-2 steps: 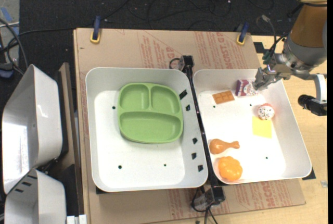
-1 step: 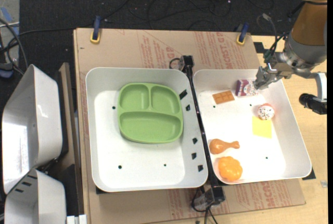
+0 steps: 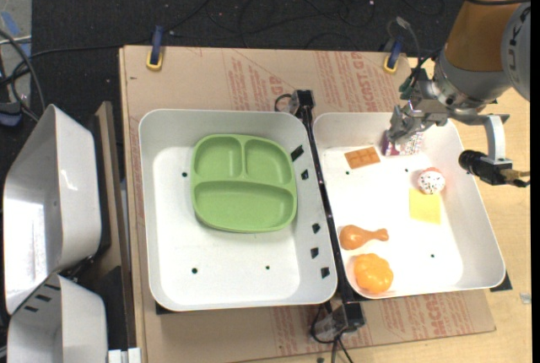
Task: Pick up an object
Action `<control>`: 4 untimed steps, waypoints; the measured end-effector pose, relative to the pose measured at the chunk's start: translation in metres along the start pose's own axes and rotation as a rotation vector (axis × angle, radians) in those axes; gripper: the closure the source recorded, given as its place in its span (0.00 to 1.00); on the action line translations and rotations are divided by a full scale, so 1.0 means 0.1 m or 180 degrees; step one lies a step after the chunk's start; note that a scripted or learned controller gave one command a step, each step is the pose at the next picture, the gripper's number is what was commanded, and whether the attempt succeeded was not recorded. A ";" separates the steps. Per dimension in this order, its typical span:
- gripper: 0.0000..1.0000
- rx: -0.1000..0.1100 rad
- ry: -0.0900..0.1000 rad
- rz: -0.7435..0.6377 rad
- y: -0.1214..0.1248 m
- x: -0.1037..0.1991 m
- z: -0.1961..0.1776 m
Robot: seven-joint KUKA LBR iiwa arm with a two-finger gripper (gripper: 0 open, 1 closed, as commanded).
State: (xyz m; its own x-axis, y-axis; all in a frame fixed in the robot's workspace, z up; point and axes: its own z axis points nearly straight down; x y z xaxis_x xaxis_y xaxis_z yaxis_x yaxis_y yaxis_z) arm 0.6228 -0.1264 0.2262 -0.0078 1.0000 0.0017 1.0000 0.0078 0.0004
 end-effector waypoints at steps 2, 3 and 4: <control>1.00 -0.0005 -0.0003 0.0000 0.16 1.06 -0.09; 1.00 -0.0004 0.0000 -0.0003 0.12 1.60 -0.18; 1.00 0.0009 -0.0002 -0.0002 0.08 2.12 -0.04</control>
